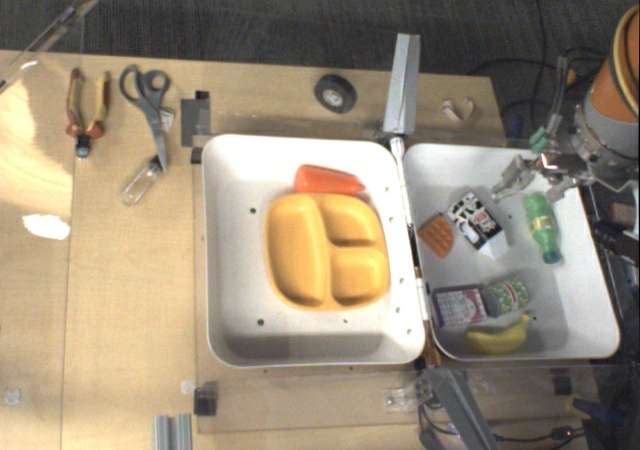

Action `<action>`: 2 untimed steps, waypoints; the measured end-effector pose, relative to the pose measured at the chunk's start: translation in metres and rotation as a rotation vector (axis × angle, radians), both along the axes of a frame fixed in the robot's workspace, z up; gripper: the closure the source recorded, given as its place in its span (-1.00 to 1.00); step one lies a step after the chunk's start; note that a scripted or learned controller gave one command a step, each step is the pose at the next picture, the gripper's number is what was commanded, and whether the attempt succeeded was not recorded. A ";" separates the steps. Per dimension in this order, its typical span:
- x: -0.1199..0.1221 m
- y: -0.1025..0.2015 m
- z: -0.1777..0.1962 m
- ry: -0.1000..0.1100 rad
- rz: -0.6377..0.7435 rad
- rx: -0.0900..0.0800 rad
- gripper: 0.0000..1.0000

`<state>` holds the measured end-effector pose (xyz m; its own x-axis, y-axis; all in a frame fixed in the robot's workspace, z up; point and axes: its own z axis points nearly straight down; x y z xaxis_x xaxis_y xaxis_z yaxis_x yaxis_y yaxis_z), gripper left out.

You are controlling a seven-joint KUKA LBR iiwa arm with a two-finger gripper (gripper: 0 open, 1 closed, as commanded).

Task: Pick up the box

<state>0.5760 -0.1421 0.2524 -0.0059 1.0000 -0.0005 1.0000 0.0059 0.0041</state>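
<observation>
A small black-and-white patterned box (474, 220) lies in the right bin (600, 338), left of centre. A flat purple box (458, 306) rests near that bin's front, beside a green can (506, 295). My gripper (512, 178) hovers over the back of the right bin, up and to the right of the patterned box and clear of it. Its fingers are open with nothing between them. The arm's orange band (612, 88) sits at the right edge.
The right bin also holds a green bottle (542, 226), an orange square piece (436, 235) and a banana (498, 337). The left bin (230, 238) carries a yellow divided tray (325, 248) and a red item (328, 179). Scissors (150, 103), pliers (84, 108) and a tape roll (335, 92) lie on the bench.
</observation>
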 end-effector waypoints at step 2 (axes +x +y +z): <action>-0.087 0.047 -0.144 -0.003 0.025 0.000 -1.00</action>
<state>0.4892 -0.0949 0.1080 -0.0306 0.9995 -0.0004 0.9995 0.0306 0.0071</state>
